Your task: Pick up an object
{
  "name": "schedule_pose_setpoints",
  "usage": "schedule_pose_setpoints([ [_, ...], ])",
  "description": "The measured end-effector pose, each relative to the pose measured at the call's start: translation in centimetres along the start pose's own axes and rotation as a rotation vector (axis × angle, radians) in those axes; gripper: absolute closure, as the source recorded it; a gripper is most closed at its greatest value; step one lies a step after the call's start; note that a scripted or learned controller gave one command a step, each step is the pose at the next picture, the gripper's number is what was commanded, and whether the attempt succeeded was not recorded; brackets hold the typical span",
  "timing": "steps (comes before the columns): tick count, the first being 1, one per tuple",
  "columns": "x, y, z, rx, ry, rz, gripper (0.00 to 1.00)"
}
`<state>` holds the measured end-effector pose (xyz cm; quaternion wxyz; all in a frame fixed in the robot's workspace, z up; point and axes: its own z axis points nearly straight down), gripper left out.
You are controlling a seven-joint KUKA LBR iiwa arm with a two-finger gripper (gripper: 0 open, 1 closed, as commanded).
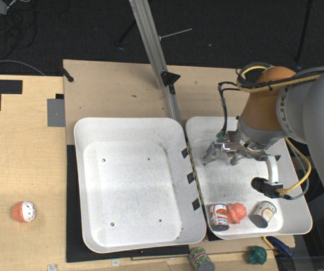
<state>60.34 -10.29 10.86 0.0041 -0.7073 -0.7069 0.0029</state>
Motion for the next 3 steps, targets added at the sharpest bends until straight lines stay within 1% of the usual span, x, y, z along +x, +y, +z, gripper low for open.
schedule_pose_setpoints([
  [1,0.1,0.0,1.7,-0.008,-0.002,0.002,0.00],
  [2,-0.1,0.0,0.6,-0.008,-0.001,0.007,1.00],
  [3,-0.9,-0.1,-3.8,-0.011,-0.002,0.006,1.00],
])
